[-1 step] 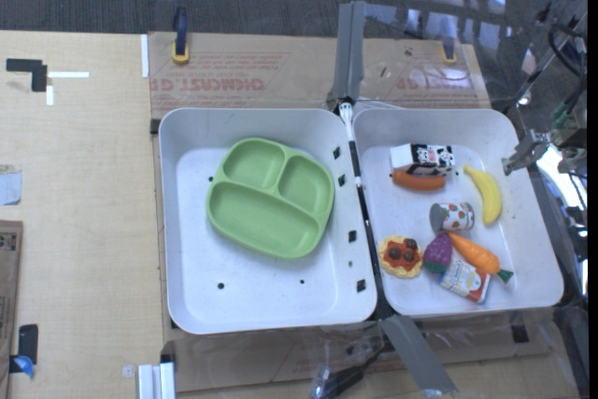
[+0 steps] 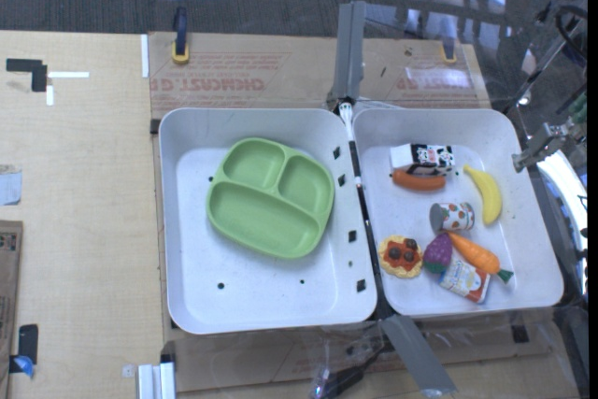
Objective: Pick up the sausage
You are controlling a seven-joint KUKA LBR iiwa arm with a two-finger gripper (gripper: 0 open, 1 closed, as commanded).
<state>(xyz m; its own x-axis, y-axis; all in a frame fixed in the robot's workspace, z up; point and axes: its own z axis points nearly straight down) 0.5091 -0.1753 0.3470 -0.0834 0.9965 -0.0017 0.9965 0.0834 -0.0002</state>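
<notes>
The sausage (image 2: 418, 179) lies in the right bin (image 2: 523, 294), touching the front of a black-and-white toy (image 2: 422, 155), with a banana (image 2: 485, 192) just beside it. The green plate (image 2: 271, 196) sits in the left bin (image 2: 187, 294). The gripper (image 2: 540, 149) hangs at the right bin's far edge; whether it is open I cannot tell

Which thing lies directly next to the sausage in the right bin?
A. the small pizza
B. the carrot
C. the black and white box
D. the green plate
C: the sausage lies along the lower edge of the black and white box near the back of the right bin, while the carrot and the small pizza sit nearer the front.
</notes>
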